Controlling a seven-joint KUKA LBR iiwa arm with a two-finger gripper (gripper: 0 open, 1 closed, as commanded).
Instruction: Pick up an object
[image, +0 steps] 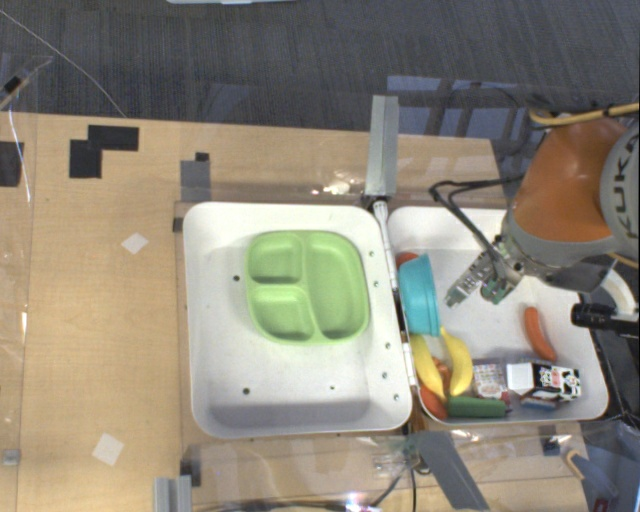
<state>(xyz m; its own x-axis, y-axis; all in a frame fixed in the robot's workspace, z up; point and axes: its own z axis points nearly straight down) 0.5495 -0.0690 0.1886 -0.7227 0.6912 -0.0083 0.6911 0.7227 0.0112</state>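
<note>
At the right bin's (598, 405) near edge, a yellow banana (447, 366) lies with its long axis running front to back, beside a green marker (476, 407) lying crosswise. Farther in, an orange sausage (540, 333) angles toward the back-left. Above, the gripper (478, 282) hangs over bare bin floor, grasping nothing; how wide it stands cannot be told.

Dark grey carpet (250, 60) behind a light wooden bench (90, 330).
</note>
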